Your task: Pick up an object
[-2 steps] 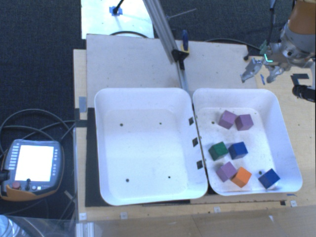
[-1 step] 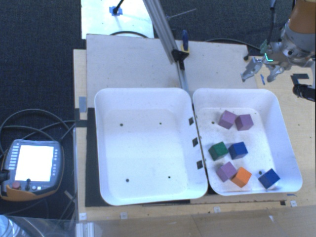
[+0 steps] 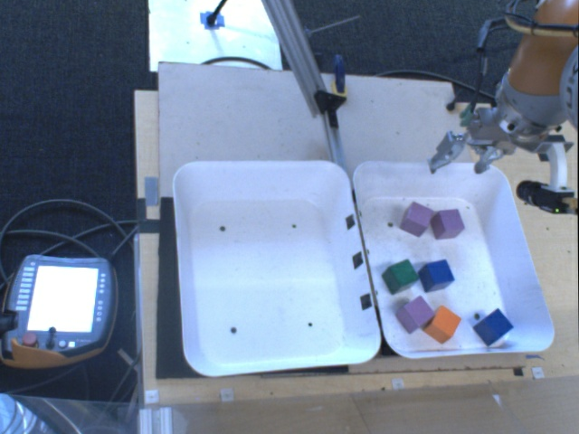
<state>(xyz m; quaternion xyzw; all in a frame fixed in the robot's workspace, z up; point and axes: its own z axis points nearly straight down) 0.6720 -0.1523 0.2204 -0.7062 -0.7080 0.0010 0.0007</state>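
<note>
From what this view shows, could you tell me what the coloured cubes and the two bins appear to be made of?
The cubes, such as the orange one and the green one, look like painted wood or foam: flat matte colour, crisp edges, though the view leaves it open. The right bin and left bin look like moulded white plastic, smooth with rounded rims and a slight sheen.

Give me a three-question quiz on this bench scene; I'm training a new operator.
1. True or false: the gripper holds a block.
2. How many purple blocks lie in the right bin?
3. Which block touches the orange block? A) green block B) lower purple block C) corner blue block

Key: 1 false, nothing sits between its open fingers; 2 three; 3 B.
</note>
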